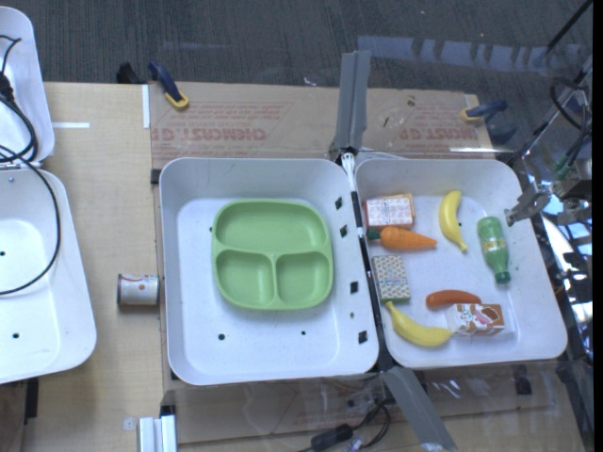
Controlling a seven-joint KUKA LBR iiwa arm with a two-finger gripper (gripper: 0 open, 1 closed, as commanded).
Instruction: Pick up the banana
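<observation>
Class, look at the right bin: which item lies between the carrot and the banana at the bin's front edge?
In the camera view, a small checkered packet lies between the carrot and the front banana.

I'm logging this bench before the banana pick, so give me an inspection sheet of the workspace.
Surface: two white bins side by side, left bin, right bin.
Job's things: two bananas in the right bin, upper banana and lower banana.
Clutter: carrot, green bottle, sausage, three small packs; green tray in the left bin.
Gripper: gripper at the right bin's right rim, nothing between its fingers.
Cables: black cable at left.
Surroundings: can on the bench, two clamps at the back.
</observation>
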